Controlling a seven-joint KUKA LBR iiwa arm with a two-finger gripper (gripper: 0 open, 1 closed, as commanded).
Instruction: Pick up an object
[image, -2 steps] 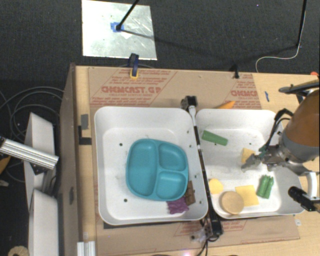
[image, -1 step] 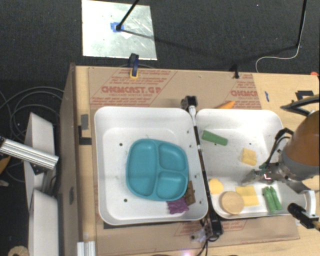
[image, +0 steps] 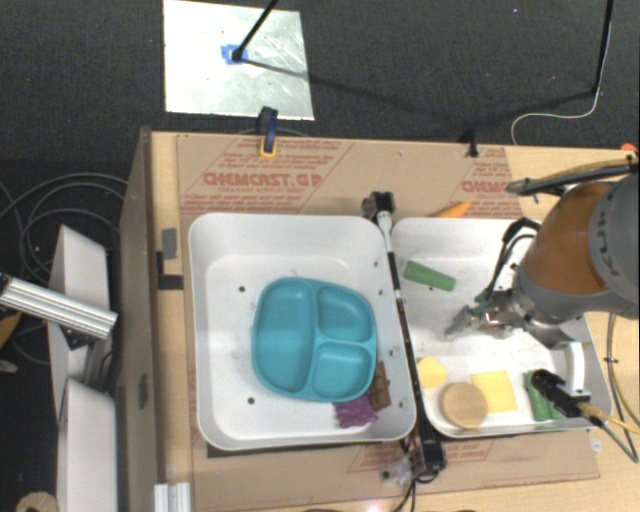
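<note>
My gripper (image: 468, 318) hangs low over the middle of the right bin (image: 470, 232), fingers pointing left and standing open with nothing between them. A green block (image: 429, 276) lies up and to the left of it. Toward the bin's front edge lie a small yellow round piece (image: 432, 373), a tan disc (image: 464, 404) and a flat yellow square (image: 494, 391). A green piece (image: 540, 404) sits at the front right corner, partly hidden by the arm.
The left bin (image: 215, 300) holds a teal divided plate (image: 315, 339), with a purple lump (image: 352, 412) and a brown piece (image: 381, 389) at its front right. An orange stick (image: 452, 210) lies on the cardboard behind the right bin.
</note>
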